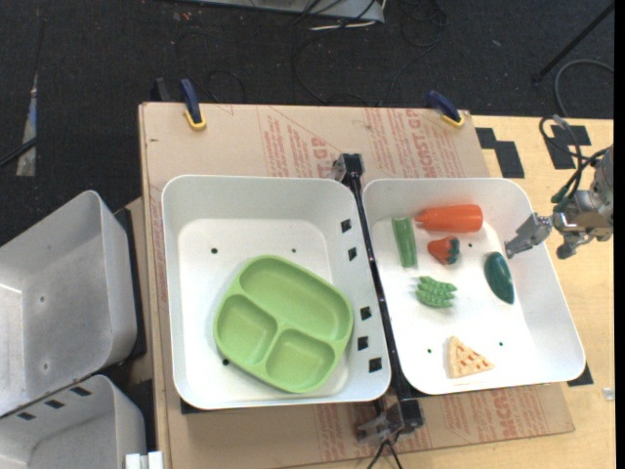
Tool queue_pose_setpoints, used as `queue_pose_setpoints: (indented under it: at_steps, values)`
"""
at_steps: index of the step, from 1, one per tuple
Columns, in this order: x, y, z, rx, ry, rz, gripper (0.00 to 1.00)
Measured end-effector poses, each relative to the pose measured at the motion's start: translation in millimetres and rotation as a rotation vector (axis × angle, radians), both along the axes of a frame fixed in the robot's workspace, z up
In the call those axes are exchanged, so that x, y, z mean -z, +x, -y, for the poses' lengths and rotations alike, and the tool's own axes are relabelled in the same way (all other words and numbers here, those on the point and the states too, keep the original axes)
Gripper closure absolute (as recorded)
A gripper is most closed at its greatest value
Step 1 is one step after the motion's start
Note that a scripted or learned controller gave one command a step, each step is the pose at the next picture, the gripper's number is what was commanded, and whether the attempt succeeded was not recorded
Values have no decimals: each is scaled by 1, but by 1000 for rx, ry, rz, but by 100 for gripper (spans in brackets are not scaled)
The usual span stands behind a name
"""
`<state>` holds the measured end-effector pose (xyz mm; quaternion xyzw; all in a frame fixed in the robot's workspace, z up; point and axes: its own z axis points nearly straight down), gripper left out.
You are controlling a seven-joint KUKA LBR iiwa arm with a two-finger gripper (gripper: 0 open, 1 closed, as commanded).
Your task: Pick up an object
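Gripper (549,235): at right bin's right rim, fingers spread, grasping nothing.
Right bin (547,345): carrot (450,218), green stick (404,241), strawberry (444,250), pea pod (436,291), dark green vegetable (499,277) nearest gripper, waffle wedge (467,357).
Left bin (195,213): green divided plate (283,321).

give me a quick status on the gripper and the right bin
Gripper at right bin's right rim, holding nothing. Carrot, green stick, strawberry, pea pod, dark green piece, waffle wedge all loose in bin. Dark green piece nearest, path unobstructed.
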<state>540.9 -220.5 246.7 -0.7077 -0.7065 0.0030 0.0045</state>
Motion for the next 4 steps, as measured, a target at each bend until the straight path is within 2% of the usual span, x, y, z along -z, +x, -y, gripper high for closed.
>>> queue_pose_setpoints:
  at_steps: [1, 2, 4]
  values:
    - [-6, 3, -1, -3, -3, 10, 0]
    - [57, 3, -7, -2, 0, 5, 0]
    - [155, 0, -11, 0, -1, 6, 0]
